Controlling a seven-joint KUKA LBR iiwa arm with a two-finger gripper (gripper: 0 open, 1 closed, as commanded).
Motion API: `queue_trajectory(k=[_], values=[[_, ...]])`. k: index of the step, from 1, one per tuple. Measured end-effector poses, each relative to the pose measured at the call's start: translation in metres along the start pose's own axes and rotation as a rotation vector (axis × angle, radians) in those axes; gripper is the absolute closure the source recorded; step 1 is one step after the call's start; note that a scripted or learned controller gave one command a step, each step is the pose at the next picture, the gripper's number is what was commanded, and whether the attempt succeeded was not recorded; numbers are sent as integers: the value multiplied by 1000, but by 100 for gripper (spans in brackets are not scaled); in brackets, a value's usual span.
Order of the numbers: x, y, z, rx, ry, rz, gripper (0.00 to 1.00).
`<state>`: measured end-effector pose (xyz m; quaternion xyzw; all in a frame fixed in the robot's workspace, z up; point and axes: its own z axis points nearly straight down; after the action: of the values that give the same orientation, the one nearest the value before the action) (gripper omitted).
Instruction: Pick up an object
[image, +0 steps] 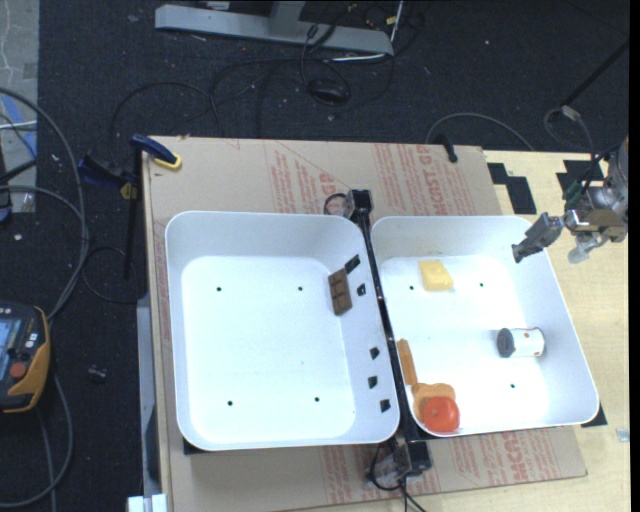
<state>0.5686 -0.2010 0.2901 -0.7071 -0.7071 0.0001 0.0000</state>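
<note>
The right bin (560, 300) holds a pale yellow block (435, 275) near its back, a small white cylinder with a dark end (521, 342) lying on its side, and a red ball on an orange piece (437, 408) in the front left corner. A brown bar (342, 290) lies at the right side of the left bin (200, 250). My gripper (556, 246) hangs over the right bin's back right corner, above and to the right of the yellow block. Its fingers are spread open with nothing between them.
A black divider with clips (378, 330) runs between the two bins. Both bins rest on a cardboard sheet (270, 170). Cables and a blue and yellow clamp (155, 152) lie off the bench at the back left.
</note>
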Motion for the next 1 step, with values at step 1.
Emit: queue_trajectory(k=[1], values=[[-13,32,37,3,1,0,0]])
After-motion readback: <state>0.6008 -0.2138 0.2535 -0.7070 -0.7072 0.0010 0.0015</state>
